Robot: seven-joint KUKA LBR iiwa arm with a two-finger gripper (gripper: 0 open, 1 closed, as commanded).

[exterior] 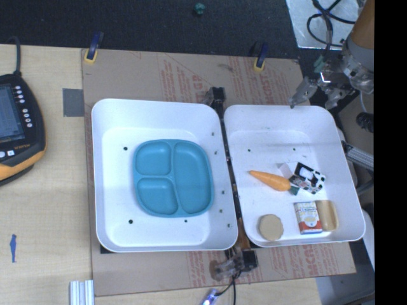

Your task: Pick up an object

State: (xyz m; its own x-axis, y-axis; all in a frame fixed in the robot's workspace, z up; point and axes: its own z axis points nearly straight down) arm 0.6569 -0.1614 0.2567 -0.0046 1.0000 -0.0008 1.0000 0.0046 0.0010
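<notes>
Gripper (313, 93) sits at the upper right of the camera view, above the far rim of the right bin (331, 122), at the end of the grey arm with its orange band (364, 24) near the frame edge. Two dark fingers point down and left toward the bin's top edge and stand apart, nothing between them. Black cables loop above the wrist.

Right bin contents: orange carrot (270, 180) lies near the middle, tip pointing left, its thick end touching a small black-and-white object (306, 177) just to its right. Below those, a round tan disc (271, 227) rests near the front rim. Beside it to the right is a small box with a red-and-white label (307, 217), and a tan cylinder (328, 215) lies touching the box's right side. All objects rest on the bin floor, well apart from the gripper.

Left bin (105, 170) holds a blue divided plate (172, 177) with three compartments, roughly centred.

Both bins sit side by side on a brown cardboard sheet (159, 68) held by blue clamps at its far edge. A teach pendant (18, 126) with orange trim lies on the wooden bench at far left.
</notes>
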